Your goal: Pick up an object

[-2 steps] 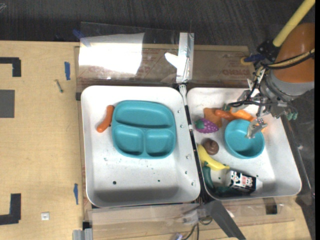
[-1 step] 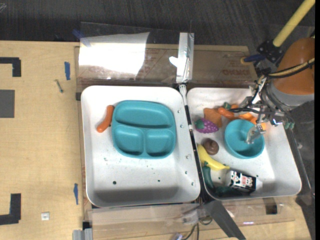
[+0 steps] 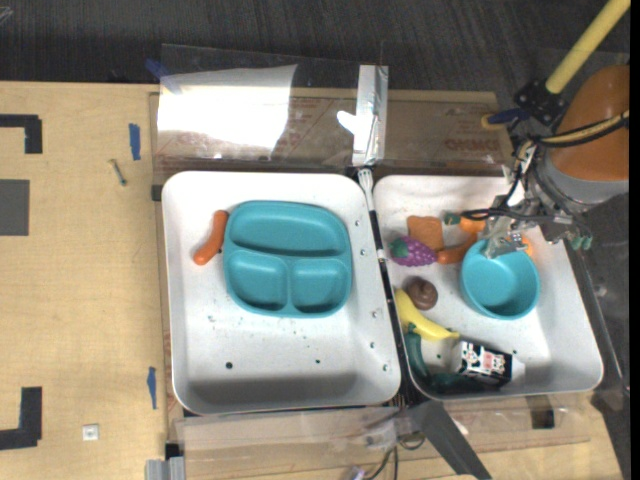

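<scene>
We see the gripper (image 3: 507, 230) over the right bin's (image 3: 570, 353) far edge, above the bowl (image 3: 500, 286); we cannot tell its state. A carrot (image 3: 210, 239) lies in the left bin's (image 3: 280, 378) far-left corner.

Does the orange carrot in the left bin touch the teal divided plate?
Touching: the camera view shows the carrot lying against the teal divided plate's left rim, no gap visible.

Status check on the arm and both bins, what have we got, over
Tool over right white bin, at round teal bowl's rim; grip unclear. Nothing visibly held. Purple grapes, yellow banana crowd alongside.
</scene>
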Motion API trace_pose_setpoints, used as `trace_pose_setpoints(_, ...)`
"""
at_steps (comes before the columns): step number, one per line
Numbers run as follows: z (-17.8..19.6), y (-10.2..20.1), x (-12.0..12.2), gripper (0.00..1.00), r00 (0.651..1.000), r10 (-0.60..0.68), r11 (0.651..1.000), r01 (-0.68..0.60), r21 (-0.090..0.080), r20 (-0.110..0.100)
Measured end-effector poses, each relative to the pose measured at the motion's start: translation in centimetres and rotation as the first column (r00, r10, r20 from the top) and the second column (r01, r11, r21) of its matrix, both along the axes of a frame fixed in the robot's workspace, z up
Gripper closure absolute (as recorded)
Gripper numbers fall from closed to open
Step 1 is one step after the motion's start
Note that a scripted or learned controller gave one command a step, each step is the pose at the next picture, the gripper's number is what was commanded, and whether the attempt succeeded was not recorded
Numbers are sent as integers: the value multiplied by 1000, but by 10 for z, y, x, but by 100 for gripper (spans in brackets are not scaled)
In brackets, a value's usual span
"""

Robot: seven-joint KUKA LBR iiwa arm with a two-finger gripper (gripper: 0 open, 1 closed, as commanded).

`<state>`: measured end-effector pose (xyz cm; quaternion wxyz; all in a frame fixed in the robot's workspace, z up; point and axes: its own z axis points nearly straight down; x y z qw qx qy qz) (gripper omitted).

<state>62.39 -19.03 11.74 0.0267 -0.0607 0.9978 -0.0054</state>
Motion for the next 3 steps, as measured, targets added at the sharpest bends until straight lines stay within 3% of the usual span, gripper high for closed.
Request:
trace_pose_setpoints(1, -2, 0, -1, 0, 1000, 0, 1000, 0, 1, -3)
trace_pose_setpoints(2, -27, 2, -17, 0, 983, -178, 984, 179, 8, -41)
trace_pose_setpoints(3, -26, 16, -40, 0, 972, -230, 973, 230, 8, -40)
